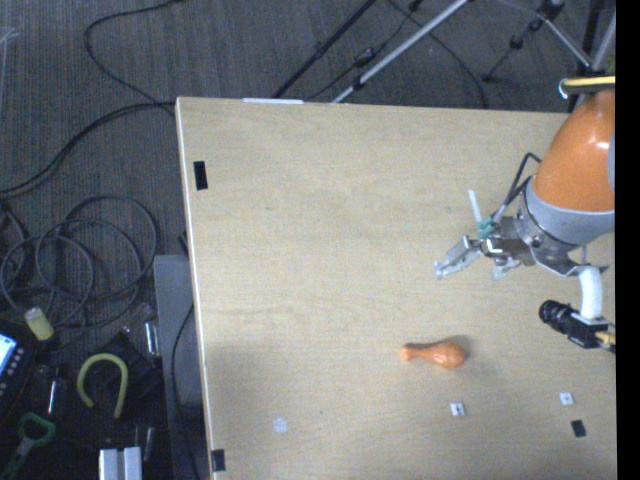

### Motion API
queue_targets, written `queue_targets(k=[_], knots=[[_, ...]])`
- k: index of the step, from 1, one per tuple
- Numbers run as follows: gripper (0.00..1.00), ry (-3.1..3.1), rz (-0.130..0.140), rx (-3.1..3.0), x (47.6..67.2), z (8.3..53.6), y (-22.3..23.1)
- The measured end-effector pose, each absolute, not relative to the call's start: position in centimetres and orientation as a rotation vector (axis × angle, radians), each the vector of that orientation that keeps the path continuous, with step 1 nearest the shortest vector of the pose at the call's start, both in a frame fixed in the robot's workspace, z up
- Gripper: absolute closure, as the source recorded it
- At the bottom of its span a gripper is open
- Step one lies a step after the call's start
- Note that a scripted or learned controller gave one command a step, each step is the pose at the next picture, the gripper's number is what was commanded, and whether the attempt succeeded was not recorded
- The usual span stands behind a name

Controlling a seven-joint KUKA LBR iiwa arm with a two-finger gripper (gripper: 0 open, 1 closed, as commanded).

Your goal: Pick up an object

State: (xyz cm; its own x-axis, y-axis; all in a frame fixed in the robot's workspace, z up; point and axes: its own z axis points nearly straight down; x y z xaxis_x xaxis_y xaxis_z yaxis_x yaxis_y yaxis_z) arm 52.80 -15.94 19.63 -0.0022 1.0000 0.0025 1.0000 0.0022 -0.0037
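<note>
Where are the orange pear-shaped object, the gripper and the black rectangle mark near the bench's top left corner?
orange pear-shaped object (437, 353): camera view, on its body's middle.
gripper (450, 262): camera view, at the fingertips.
black rectangle mark (200, 175): camera view, on its centre.

The arm (578, 183) at the right side of the frame has a round orange part, and under it a grey band. From the grey part a thin dark cable makes a loop to the silver gripper (452, 261), which has small metal fingers. A small green piece and a white stick are near the wrist. A white tube with a black end is lower right.
</note>
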Motion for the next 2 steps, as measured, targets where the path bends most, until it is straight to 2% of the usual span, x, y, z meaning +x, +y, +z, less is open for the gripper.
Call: queue_targets(k=[1, 2], knots=[[0.0, -2.353, 0.003, -2.078, 58.1, 8.3, -18.3], [0.0, -2.449, 0.0, -1.967, 62.3, 8.3, -15.0]])
